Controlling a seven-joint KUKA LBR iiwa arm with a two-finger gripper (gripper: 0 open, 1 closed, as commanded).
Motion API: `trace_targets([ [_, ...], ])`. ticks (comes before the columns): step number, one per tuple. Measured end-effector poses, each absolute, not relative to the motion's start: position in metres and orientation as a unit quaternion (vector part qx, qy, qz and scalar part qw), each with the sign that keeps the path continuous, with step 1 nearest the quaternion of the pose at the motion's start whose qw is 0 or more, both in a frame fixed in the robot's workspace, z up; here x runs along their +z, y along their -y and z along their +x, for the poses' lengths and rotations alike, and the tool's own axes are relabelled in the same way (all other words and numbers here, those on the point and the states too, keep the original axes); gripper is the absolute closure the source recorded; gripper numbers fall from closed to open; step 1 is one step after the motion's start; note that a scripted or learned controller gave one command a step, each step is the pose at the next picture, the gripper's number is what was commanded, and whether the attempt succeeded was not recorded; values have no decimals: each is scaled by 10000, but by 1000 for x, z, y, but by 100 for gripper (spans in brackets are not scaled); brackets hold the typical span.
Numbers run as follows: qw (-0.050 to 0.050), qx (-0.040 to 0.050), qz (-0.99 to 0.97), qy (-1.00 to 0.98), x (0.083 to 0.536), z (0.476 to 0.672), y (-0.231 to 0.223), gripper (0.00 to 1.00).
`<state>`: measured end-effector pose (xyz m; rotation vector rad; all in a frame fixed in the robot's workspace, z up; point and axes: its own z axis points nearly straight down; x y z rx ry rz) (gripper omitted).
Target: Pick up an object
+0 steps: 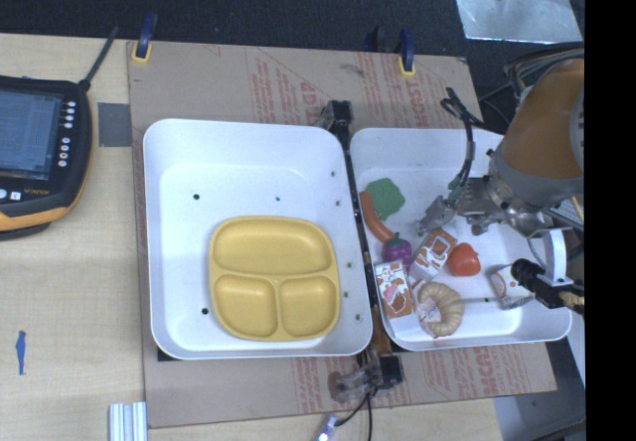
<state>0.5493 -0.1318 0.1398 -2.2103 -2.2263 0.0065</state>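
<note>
The right white bin point(477, 332) holds several toy foods. A green piece point(386, 197) lies at the back left, with an orange sausage-like piece point(375, 219) beside it. A purple piece point(398, 250), a brown-and-white packet point(433, 252) and a red tomato point(463, 259) sit mid-bin. A second packet point(395, 290) and a tan croissant point(440, 308) lie near the front. My gripper point(438, 218) hangs just above and behind the first packet, pointing down and to the left. Nothing visibly rides in it.
The left white bin point(179, 171) carries a yellow divided plate point(275, 277). A black-and-white fixture point(532, 280) sticks into the right bin's right side. A tablet-like pendant point(35, 151) lies at the far left of the bench. Cables run along the arm.
</note>
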Motion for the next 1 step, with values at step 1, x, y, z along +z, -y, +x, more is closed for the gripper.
trace_targets([
  [1, 24, 23, -7045, 7097, 91, 566, 132, 0],
])
